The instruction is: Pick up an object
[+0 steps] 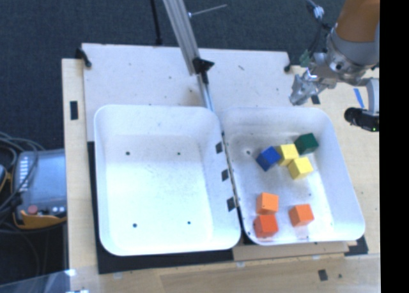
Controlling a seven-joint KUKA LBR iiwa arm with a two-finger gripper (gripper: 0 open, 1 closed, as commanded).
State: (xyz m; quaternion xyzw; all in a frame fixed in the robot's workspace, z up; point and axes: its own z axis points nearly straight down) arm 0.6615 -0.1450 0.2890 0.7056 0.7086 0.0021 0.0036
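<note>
At the upper right of the frame, the arm's pincer (302,91) hangs above the back rim of the right bin (345,186), tips pointing down. It is too small and blurred to tell whether it is spread or shut, and nothing shows in it. It sits high and off to the edge, probably so the camera keeps a clear look at the blocks before a pick.

Every candidate lies in the right bin. Nearest the pincer, in the bin's upper half, four blocks crowd together: a green block (307,143), a yellow block (288,152) touching it, a second yellow block (300,167) just below, and a blue block (268,157) at the left. Packed this tight, they leave little room for a grip.

Lower in the bin sit three orange blocks: one (268,203) above another (266,225), near or touching, and a third (301,214) apart at the right, the easiest pick by my judgement.

The left bin (102,177) sits alongside on the tabletop (140,68).
</note>
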